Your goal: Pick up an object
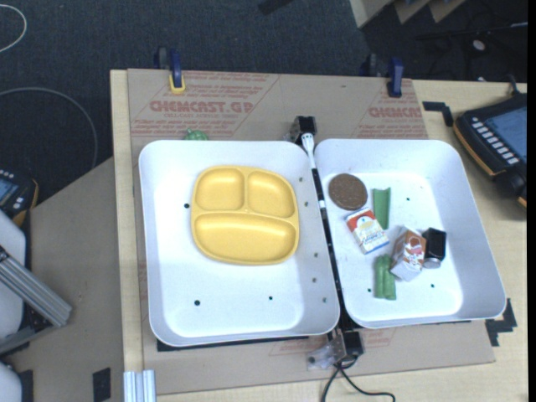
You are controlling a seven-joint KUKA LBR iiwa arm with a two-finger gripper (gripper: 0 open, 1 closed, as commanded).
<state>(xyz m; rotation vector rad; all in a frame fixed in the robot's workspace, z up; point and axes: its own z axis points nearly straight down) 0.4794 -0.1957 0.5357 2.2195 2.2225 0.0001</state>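
Within the right bin (469, 216), objects are clustering mid-floor, the green stick (382, 208) lying lengthwise front-to-back; fingers' state cannot tell.

Yellow tray (245, 214) L bin (167, 249); clutter R, maybe cartons (388, 243)

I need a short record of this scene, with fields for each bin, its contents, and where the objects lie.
left bin: holds a yellow divided plate, three compartments, lying flat
right bin: holds several small objects, grouped near its middle
brown disc: toward the far side, left of a green strip
red and white packet: below the disc
small carton: right of the packet, touching a black block
second green piece: nearest the front edge
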